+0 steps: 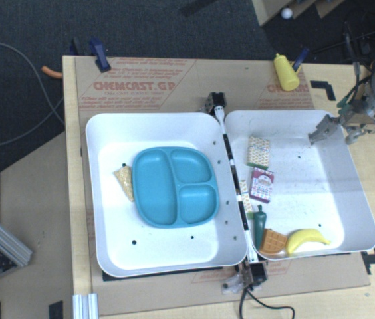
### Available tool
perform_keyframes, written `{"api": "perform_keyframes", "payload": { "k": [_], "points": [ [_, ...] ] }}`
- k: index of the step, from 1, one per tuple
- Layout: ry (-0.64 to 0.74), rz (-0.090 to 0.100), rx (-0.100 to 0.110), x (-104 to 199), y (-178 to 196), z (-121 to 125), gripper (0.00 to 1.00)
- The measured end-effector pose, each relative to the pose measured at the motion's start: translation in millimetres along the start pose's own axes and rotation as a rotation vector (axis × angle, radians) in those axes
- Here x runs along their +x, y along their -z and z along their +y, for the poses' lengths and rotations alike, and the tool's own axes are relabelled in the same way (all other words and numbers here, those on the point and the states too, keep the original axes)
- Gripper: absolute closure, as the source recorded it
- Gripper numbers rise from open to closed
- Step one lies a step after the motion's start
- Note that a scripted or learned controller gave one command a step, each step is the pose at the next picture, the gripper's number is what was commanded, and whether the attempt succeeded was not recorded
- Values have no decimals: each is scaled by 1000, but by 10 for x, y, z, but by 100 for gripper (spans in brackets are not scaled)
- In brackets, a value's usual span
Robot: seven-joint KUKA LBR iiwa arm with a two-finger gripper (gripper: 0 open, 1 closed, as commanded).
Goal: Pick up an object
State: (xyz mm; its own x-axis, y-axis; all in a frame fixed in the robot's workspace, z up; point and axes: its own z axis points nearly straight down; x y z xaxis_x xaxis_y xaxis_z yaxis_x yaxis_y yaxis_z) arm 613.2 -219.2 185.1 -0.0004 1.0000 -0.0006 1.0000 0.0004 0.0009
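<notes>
Camera view showed a brown board [141, 78] on dark carpet [21, 18] bearing two white bins [101, 178], the gripper [337, 126], its state unclear, over the right bin's far edge, a banana [305, 240] near its front corner.

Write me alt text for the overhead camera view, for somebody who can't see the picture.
Seen from above, two shallow white bins sit side by side: the left bin holds a blue divided plate, and the right bin holds a banana, a waffle and two small packets along its left and near edges. The robot's gripper hovers over the right bin's far right corner.
</notes>
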Motion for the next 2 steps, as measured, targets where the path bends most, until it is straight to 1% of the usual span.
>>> {"api": "perform_keyframes", "payload": {
  "k": [1, 2],
  "points": [
    [2, 3, 4, 814, -725, -40, 0],
    [2, 1, -2, 1529, 12, 504, 0]
  ]
}}
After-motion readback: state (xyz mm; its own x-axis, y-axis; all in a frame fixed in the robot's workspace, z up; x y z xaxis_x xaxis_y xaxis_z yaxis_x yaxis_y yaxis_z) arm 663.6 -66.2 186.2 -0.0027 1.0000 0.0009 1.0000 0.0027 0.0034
